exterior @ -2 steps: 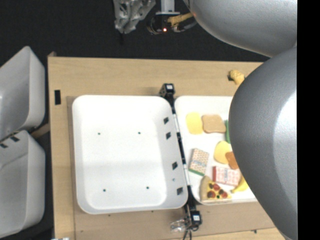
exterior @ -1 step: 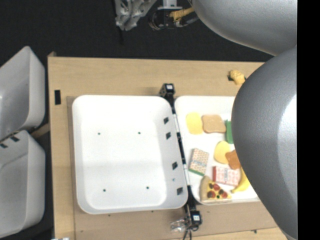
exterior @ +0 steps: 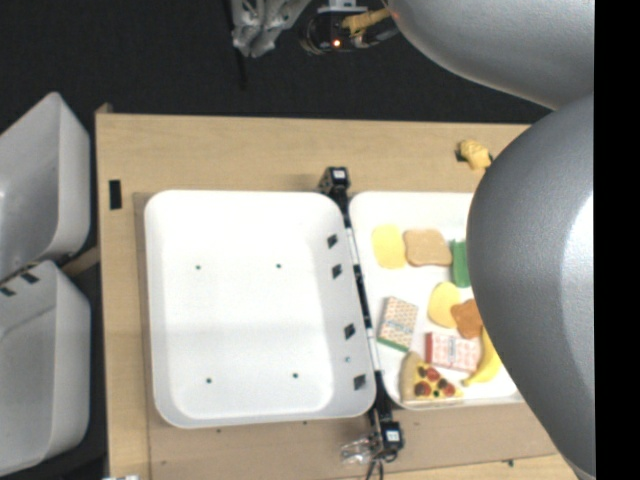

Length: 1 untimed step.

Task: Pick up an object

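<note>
The right bin [exterior: 420,204] holds several toy foods: a yellow round piece [exterior: 388,246], a toast slice [exterior: 428,247], a green piece [exterior: 459,263], a patterned box [exterior: 398,322], a pink box [exterior: 452,351], a banana [exterior: 487,364] and a pizza slice [exterior: 430,380]. My gripper [exterior: 262,13] hangs at the top of the view against the dark background, beyond the bench's far edge and well away from both bins. Nothing shows in it. The grey arm [exterior: 540,268] covers the right side of the right bin.
The left bin [exterior: 160,268] lies beside the right one, with black clips [exterior: 334,179] along the shared edge. A small yellow object [exterior: 473,153] rests on the bench behind the right bin. White containers [exterior: 35,188] stand off the bench's left side.
</note>
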Motion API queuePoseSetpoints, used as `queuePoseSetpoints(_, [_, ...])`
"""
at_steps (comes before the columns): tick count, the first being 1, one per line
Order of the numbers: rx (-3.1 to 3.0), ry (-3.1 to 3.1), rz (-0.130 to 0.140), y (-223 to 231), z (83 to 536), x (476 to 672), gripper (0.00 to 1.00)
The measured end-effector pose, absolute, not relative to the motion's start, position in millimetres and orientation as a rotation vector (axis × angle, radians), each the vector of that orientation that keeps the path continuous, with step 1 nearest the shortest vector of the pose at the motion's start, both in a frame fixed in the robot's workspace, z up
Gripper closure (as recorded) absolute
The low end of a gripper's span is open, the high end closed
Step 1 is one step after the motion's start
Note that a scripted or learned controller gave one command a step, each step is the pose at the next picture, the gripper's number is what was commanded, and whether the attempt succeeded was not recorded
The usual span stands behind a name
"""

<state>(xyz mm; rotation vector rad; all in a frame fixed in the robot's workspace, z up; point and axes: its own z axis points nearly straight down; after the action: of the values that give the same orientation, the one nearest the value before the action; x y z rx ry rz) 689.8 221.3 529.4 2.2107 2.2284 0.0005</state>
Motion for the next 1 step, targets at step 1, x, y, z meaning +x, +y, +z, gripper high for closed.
queuePoseSetpoints(1, [2.211, 2.227, 0.000, 221.3, 547.0, 690.0, 1.00])
